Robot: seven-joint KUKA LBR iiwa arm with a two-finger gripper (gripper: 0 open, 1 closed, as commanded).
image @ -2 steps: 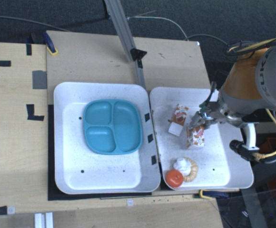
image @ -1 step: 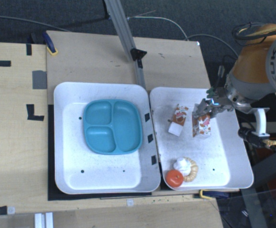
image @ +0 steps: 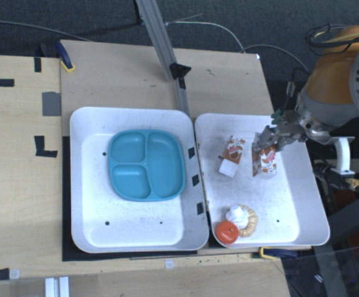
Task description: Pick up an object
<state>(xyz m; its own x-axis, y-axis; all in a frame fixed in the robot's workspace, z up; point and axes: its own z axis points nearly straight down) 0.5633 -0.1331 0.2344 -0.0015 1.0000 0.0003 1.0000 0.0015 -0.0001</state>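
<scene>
My gripper (image: 268, 141) hangs over the right part of the right bin (image: 309, 228), its tip right at the upper end of a red and white carton (image: 265, 164). The carton's top is partly hidden by the gripper, and I cannot tell whether they touch. A smaller brown, red and white packet (image: 231, 156) lies to its left in the same bin. Near the bin's front edge sit a red tomato-like toy (image: 226, 232) and a white and beige piece (image: 241, 218) beside it.
The left bin (image: 90, 228) holds a blue divided plate (image: 147, 164). A grey metal pole (image: 161, 36) slants down to the bins' shared back edge. Cables run behind the bins. The arm's orange band (image: 334, 79) stands at the right.
</scene>
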